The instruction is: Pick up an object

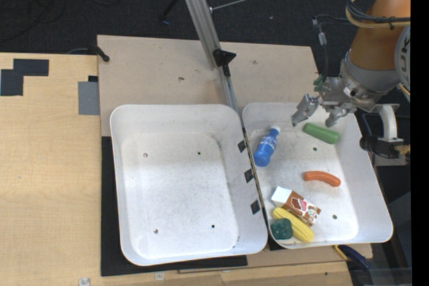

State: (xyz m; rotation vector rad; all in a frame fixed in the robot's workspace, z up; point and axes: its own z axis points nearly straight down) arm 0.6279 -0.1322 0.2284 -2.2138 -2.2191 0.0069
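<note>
- Metal two-finger gripper hangs with fingers spread, holding nothing, near the right white bin's far rim.
- Green rounded cylinder lies just under it.
- Blue plastic bottle, orange sausage lie nearer; bare floor between.
- Carton print unreadable.

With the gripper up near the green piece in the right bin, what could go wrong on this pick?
1. The gripper hangs with open jaws just above and left of the green piece, not centred on it; closing from there may only nudge it.
2. That piece lies near the right bin's far wall, so a descent could clip the rim.
3. The box, corn and dark green toy are bunched together; a grasp there could catch two things.
</note>
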